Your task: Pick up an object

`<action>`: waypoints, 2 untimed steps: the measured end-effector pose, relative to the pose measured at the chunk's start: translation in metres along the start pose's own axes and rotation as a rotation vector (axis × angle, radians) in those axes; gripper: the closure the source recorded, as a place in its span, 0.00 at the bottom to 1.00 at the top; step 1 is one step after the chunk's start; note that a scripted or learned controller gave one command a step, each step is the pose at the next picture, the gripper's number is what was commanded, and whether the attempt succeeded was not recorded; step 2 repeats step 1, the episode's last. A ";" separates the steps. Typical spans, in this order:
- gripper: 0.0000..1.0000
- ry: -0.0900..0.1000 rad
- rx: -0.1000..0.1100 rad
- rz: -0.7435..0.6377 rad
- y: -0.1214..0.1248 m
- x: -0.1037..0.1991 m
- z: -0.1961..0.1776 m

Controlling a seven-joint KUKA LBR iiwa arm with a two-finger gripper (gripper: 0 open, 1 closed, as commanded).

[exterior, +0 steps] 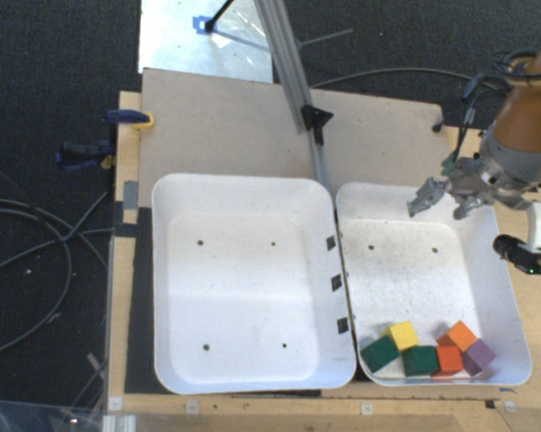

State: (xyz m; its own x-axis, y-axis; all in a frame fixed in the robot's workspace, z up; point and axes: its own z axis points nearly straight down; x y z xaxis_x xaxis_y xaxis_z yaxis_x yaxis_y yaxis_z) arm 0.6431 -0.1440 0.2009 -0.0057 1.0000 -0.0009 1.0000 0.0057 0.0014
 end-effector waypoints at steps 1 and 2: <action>0.00 -0.005 -0.009 0.007 -0.014 -0.058 -0.099; 0.00 -0.005 -0.009 0.007 -0.014 -0.058 -0.099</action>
